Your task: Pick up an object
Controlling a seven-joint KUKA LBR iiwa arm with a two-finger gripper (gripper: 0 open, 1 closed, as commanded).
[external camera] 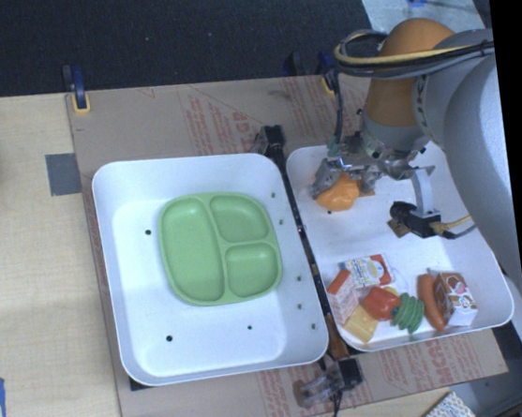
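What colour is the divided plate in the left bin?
Light green: the divided plate shows clearly in the camera view, lying in the left bin.

Two white bins sit side by side on the worktop point(37, 306). The left bin point(137, 350) carries a green divided plate point(218, 246) near its middle. In the right bin point(464, 244), the claw point(342, 176) hangs at the far left corner, with an orange object point(339, 195) right at its tip; whether it is gripped cannot be told. Along the near edge lie small toys: a red-and-white packet point(368, 270), a red pepper point(378, 302), a yellow piece point(360, 325), a green piece point(408, 313) and a sausage-like packet point(447, 300).
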